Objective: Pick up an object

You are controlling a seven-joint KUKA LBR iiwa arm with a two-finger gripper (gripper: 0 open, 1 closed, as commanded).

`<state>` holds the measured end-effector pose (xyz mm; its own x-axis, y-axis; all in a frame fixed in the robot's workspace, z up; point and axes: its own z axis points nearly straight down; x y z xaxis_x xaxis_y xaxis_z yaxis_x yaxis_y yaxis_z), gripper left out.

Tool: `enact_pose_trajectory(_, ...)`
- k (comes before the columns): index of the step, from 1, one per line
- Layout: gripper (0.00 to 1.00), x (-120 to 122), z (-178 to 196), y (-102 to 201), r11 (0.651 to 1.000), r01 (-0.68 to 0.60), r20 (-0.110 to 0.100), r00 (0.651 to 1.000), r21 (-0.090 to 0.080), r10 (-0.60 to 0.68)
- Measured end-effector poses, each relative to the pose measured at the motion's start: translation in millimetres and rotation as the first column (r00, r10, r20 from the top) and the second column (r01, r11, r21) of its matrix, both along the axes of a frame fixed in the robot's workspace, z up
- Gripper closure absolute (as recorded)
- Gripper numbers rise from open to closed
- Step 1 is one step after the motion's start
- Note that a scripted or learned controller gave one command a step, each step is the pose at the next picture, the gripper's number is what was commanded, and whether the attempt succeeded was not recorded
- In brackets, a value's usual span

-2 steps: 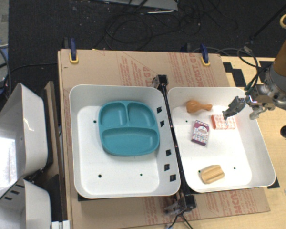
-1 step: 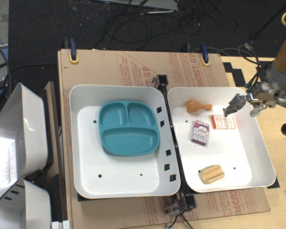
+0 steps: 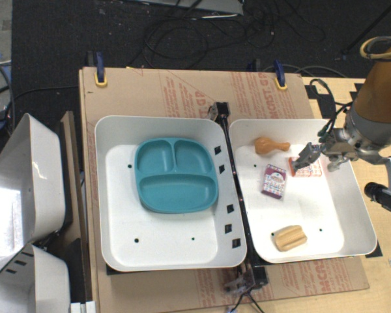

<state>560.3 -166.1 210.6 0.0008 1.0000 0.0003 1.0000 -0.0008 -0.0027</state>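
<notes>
The gripper (image 3: 304,159) is hanging over the right bin (image 3: 352,207), right above a red-and-white packet (image 3: 311,169), and I cannot tell how it is set. 3 more things are lying in that bin: an orange drumstick-shaped toy (image 3: 271,146), a purple packet (image 3: 274,181) and a tan bread roll (image 3: 290,238). A teal divided plate (image 3: 176,175) is sitting in the left bin (image 3: 117,227).

The cardboard sheet (image 3: 182,90) under the bins carries red printed lettering at 12 o'clock and at 5 o'clock; the characters are inverted and not legible. The small purple packet (image 3: 274,181) bears print too small to read.
</notes>
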Motion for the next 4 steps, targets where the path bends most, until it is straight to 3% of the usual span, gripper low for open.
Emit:
enact_pose_trajectory(2,0.00,9.0,-110.7,-0.1,1.000,0.001,0.002,1.000,0.000,-0.001)
enact_pose_trajectory(3,1.00,10.8,-96.8,0.0,1.000,0.000,0.008,1.000,-0.001,0.000)
enact_pose_trajectory(4,1.00,6.9,-36.5,5.7,1.000,-0.003,0.008,1.000,-0.002,0.003)
